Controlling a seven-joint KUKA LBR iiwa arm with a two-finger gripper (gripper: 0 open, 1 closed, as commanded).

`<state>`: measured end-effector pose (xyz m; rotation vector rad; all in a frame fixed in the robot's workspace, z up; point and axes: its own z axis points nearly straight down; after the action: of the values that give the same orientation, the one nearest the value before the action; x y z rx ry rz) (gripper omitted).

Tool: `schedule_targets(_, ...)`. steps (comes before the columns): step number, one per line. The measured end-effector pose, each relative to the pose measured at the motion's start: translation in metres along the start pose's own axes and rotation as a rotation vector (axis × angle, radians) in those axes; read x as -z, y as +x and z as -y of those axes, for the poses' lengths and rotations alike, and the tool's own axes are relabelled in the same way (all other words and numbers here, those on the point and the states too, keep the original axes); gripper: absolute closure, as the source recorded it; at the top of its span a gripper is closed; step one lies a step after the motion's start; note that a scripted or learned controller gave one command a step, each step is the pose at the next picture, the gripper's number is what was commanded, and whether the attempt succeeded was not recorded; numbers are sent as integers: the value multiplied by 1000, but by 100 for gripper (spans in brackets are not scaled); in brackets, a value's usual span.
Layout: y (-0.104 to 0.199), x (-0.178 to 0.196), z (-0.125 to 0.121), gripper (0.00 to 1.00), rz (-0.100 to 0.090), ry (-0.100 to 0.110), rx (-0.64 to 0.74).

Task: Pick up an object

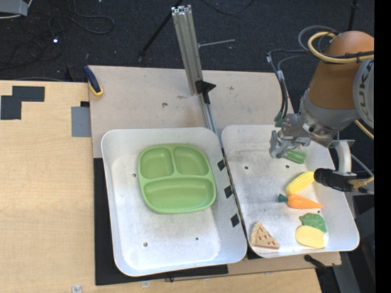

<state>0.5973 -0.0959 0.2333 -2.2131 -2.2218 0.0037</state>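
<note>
The right bin (pixel 256 163) holds several toy foods. Near its right side lie a yellow corn cob (pixel 300 180), an orange carrot (pixel 303 202) and a yellow piece with a green leaf (pixel 311 232). A tan wedge-shaped slice (pixel 264 237) rests at the front edge. My gripper (pixel 283 146) hangs low over the back right part of this bin. A small green piece (pixel 296 157) shows right at its lower right tip, touching or nearly touching it. Whether that piece is gripped is unclear.
The left bin (pixel 122 224) carries a green three-compartment tray (pixel 177 179). An upright aluminium post (pixel 188 47) rises behind the gap between the bins. A black and white fixture (pixel 336 176) juts in at the right bin's right edge, close to the corn.
</note>
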Motion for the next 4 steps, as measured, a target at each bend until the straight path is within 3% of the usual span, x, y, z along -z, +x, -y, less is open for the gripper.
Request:
schedule_targets(1,46,-7,22,100,0,0,0)
schedule_targets(3,146,-14,29,100,0,-1,2)
schedule_targets(4,188,-18,46,100,1,1,1)
